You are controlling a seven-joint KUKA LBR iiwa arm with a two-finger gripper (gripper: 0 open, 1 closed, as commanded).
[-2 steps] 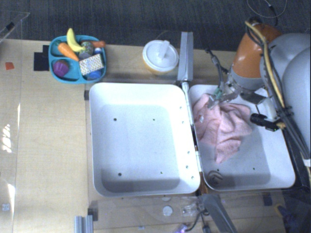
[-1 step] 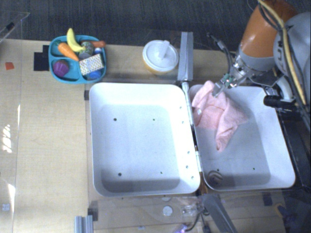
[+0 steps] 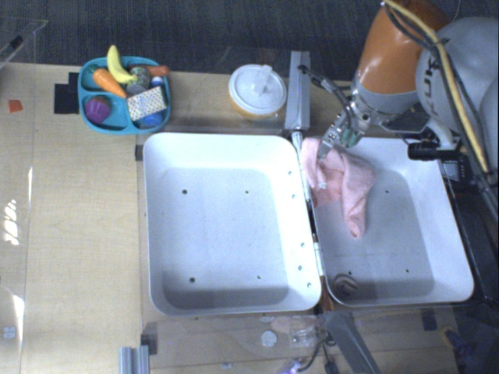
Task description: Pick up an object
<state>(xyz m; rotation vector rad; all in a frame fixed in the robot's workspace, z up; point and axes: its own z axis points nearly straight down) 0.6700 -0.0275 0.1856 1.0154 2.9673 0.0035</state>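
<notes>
Camera view: tool point(image 3: 340, 140) closed on pink cloth point(image 3: 348, 185), cloth partly raised from right bin point(image 3: 437, 232); grasp made; full lift clear remains.

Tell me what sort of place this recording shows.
Probably a robot grasping test bench: two white bins, an arm with its claw at a pink cloth, and a toy-food tray.

One fixed camera looks down, seemingly slanted, on both bins point(image 3: 226, 142).
</notes>
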